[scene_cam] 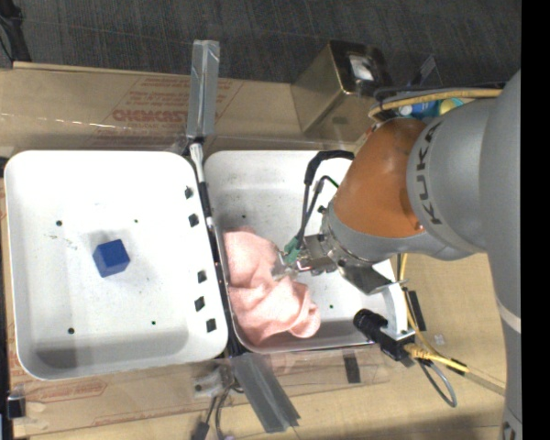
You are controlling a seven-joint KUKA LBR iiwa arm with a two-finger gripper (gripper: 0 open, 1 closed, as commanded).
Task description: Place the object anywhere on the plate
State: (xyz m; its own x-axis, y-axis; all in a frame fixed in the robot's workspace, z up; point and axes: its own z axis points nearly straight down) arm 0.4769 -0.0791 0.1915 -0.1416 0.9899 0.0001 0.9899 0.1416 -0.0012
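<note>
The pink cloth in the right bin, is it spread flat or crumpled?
Crumpled: the pink cloth lies bunched in folds and ridges against the right bin's left wall.

The grey arm [458, 181] reads "KUKA"; cardboard's [147, 108] red print is illegible.

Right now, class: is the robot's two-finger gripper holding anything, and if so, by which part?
It cannot be told. The gripper sits at the crumpled pink cloth near its upper right edge, but a hold isn't visible.
</note>
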